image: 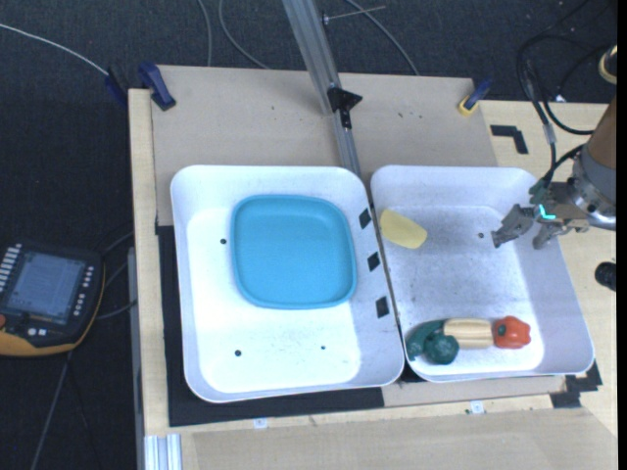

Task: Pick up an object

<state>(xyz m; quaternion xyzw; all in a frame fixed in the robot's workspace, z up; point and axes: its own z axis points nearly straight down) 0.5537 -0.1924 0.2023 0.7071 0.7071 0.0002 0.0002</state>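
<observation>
Your gripper (526,227) hangs open and holds nothing at the right bin's (563,292) three o'clock edge. A yellow piece (403,229) lies at ten o'clock.

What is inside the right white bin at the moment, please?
The right bin holds a pale yellow piece near its upper left and a green, tan and red toy cluster along its near edge.

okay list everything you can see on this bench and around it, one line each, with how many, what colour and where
bins: two, white, side by side on the bench
plate: one, blue, in the left bin
yellow piece: one, pale yellow, right bin, upper left
green item: one, dark green, right bin, near edge
tan item: one, beside the green one
red item: one, right of the tan one
clamps: two, blue, bench's far corners
handheld screen unit: one, floor at left
gripper: one, open, over right bin's right side
</observation>
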